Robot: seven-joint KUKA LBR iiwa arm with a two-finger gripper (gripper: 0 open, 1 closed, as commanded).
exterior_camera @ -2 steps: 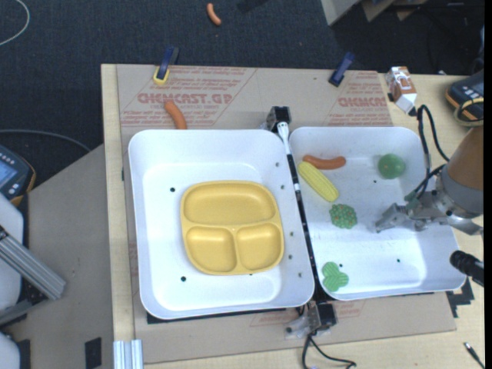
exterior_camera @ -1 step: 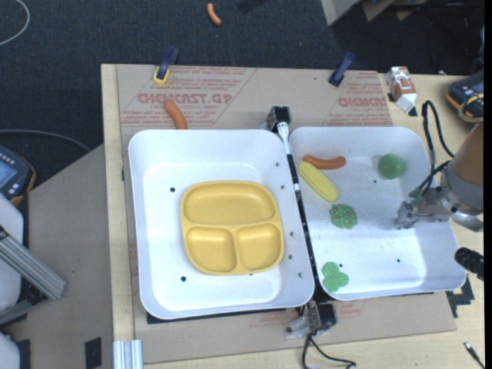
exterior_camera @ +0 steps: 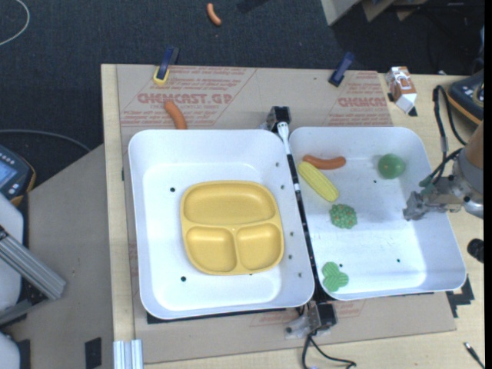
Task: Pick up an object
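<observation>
Landmark: right bin [exterior_camera: 430,271].
Gripper [exterior_camera: 416,206]: hanging just inside the right bin's right wall; finger spread cannot be told, and nothing is showing between the fingers.
Green ball [exterior_camera: 390,166]: lying in the bin's far right part.
Corn cob [exterior_camera: 317,181]: lying by the left wall, sausage [exterior_camera: 324,161] just beyond.
Broccoli [exterior_camera: 343,217]: sitting mid-bin.
Green piece [exterior_camera: 334,276]: resting at the near left corner.
Yellow tray [exterior_camera: 231,227]: sitting in the left bin [exterior_camera: 154,206] alongside.
</observation>
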